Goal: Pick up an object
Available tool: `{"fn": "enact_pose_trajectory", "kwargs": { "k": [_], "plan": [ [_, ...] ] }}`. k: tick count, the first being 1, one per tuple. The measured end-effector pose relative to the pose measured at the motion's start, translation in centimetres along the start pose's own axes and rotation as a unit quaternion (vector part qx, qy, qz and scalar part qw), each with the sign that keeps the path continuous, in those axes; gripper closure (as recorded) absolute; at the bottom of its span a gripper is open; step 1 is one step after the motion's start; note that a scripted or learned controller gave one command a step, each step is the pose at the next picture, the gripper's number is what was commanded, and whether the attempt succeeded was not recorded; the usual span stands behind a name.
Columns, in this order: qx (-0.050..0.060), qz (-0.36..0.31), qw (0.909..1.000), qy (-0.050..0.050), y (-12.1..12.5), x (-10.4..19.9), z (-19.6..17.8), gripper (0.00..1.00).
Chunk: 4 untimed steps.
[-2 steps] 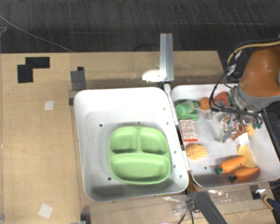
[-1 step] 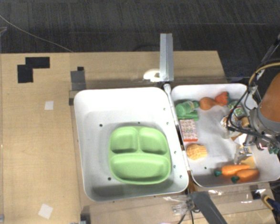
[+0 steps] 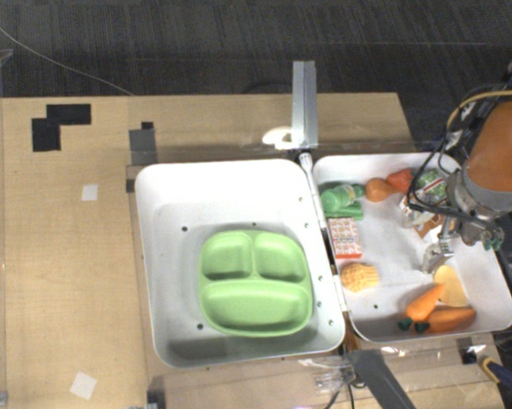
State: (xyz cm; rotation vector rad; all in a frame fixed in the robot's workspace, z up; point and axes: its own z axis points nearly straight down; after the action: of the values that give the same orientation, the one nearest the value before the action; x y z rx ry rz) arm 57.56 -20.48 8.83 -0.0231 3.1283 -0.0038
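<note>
My gripper (image 3: 437, 255) hangs over the right side of the right bin (image 3: 390, 251), below the arm's orange band (image 3: 501, 151). Just below it lies a pale yellow wedge (image 3: 452, 285). Two carrots (image 3: 425, 303) (image 3: 450, 318) rest at the bin's front right. A yellow bumpy piece (image 3: 359, 277) and a red-and-white packet (image 3: 344, 237) lie along the bin's left wall. A green item (image 3: 341, 199), a small orange ball (image 3: 377, 189) and a red-orange piece (image 3: 400, 180) sit at the back. I see nothing held by the gripper.
The left bin (image 3: 167, 249) holds a green divided plate (image 3: 254, 282). A metal post (image 3: 305, 100) stands behind the seam between the bins. Cables and a crinkled wrapper (image 3: 429, 184) crowd the wrist. Wooden bench (image 3: 60, 283) stretches to the left.
</note>
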Motion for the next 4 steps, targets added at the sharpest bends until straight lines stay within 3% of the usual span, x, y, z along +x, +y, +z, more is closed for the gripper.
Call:
{"fn": "enact_pose_trajectory", "kwargs": {
  "k": [1,2,3,4],
  "plan": [
    [0.001,0.051,0.9987,-0.001,1.8,6.7,-0.3,0.00],
    [0.002,-0.119,0.9929,-0.006,2.0,7.9,-0.3,0.00],
    [0.004,-0.209,0.9778,-0.004,4.0,7.3,-0.4,0.00],
    [0.003,-0.280,0.9601,-0.005,11.0,6.7,-0.4,0.00]
  ]
}}
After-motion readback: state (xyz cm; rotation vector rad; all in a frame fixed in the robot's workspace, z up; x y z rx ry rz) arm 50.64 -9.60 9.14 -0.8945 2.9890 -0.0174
